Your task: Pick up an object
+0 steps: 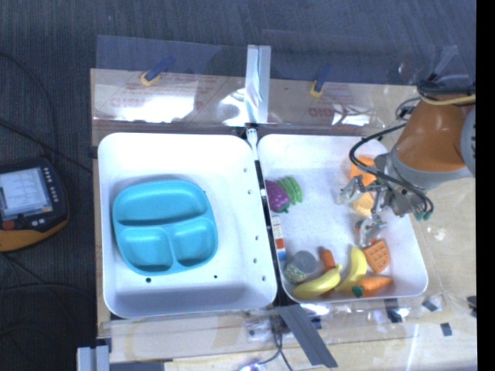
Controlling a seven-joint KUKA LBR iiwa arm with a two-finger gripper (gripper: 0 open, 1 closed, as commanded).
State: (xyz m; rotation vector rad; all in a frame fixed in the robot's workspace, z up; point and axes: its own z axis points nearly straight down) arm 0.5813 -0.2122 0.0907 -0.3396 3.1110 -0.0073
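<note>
The arm (pixel 433 137) is reaching in from the right over the right bin (pixel 325 161), its gripper (pixel 374 224) pointing down just above a waffle toy (pixel 376 254); finger spread unclear.

The desk (pixel 448 284) is a pale wooden top, set on a dark carpeted floor (pixel 62 22). Directly on it sit two shallow white bins, side by side and touching along their inner edges: the left bin (pixel 116 153) and the right bin (pixel 309 157). Clear plastic sheeting (pixel 186 99) with glare lies along the desk's far edge. A handheld control pendant (pixel 27 203) rests on the floor, left of the desk.
</note>
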